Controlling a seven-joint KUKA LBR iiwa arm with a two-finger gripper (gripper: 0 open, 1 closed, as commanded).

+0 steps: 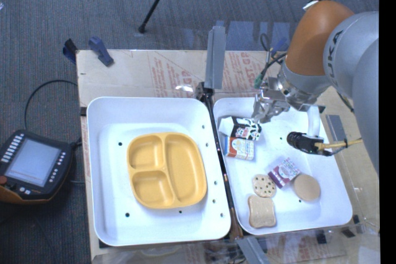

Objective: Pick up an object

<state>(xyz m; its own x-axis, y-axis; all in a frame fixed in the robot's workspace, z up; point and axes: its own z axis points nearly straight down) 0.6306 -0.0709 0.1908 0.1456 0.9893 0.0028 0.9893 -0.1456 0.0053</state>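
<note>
Toast (262, 212), a cookie (263, 185) and a bun (306, 188) are left loose in the right bin (339, 207), while the gripper (260, 113) is poised over the milk carton (242, 138), a likely pick, its finger state untellable.

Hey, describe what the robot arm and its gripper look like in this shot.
The arm is bulky, rounded and light grey with dark lettering, and an orange band caps the joint above the wrist. Black and yellowish cables loop beside it. The gripper is a small grey metal assembly.
</note>
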